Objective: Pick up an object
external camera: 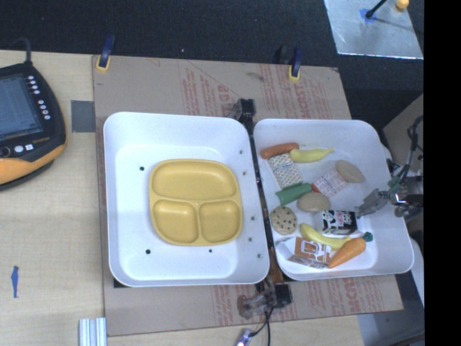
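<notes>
Judging from how things lie, you have the pick barely begun: nothing is lifted. Your gripper (pixel 374 202) sits at the outer edge of the right bin (pixel 392 254), its state impossible to tell at this size, and nothing shows in it. Just ahead of it lie a black-and-white carton (pixel 338 221) and a brown potato-like piece (pixel 313 202); below it rests a carrot (pixel 347 251). Reaching, closing and lifting all remain.
</notes>
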`<action>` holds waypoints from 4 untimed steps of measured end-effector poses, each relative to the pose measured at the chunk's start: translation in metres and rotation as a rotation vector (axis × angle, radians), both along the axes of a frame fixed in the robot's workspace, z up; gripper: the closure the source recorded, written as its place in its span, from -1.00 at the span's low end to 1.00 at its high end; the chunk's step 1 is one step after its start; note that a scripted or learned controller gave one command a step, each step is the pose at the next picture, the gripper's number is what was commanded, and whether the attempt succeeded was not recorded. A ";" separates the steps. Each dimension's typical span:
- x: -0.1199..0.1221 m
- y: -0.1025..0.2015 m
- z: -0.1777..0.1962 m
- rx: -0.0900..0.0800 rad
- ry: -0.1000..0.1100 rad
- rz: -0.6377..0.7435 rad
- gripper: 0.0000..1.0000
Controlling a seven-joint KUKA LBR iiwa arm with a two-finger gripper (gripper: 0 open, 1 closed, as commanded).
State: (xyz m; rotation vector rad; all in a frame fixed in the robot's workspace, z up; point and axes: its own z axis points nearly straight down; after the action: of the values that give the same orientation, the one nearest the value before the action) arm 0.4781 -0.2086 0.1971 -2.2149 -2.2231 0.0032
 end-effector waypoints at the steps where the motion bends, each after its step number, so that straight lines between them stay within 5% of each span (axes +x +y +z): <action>1: 0.038 0.086 -0.069 -0.001 0.000 0.004 -1.00; 2: 0.094 0.090 -0.100 -0.003 -0.005 0.003 -1.00; 4: 0.169 0.098 -0.101 -0.002 -0.008 -0.001 -1.00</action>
State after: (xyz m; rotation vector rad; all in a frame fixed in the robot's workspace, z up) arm 0.6475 -0.1109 0.0956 -2.2206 -2.2271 -0.0027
